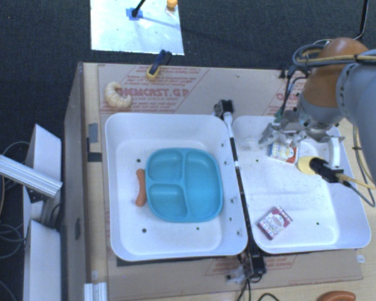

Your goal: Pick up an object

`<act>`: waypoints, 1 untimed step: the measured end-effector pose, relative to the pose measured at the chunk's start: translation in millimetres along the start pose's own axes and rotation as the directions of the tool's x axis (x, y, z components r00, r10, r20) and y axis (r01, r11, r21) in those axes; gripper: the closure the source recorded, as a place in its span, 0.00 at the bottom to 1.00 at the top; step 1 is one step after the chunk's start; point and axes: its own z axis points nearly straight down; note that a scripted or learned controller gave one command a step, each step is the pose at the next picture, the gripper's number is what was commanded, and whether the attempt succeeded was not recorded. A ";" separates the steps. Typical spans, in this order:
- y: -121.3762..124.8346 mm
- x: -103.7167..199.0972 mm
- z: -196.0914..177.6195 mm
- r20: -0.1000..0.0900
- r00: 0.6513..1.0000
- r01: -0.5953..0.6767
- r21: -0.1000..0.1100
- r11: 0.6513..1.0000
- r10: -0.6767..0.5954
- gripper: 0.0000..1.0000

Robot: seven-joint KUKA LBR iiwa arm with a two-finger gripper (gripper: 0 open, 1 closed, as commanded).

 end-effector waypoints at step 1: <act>16.9 7.4 9.9 0.000 1.000 0.001 0.000 1.000 -0.001 0.00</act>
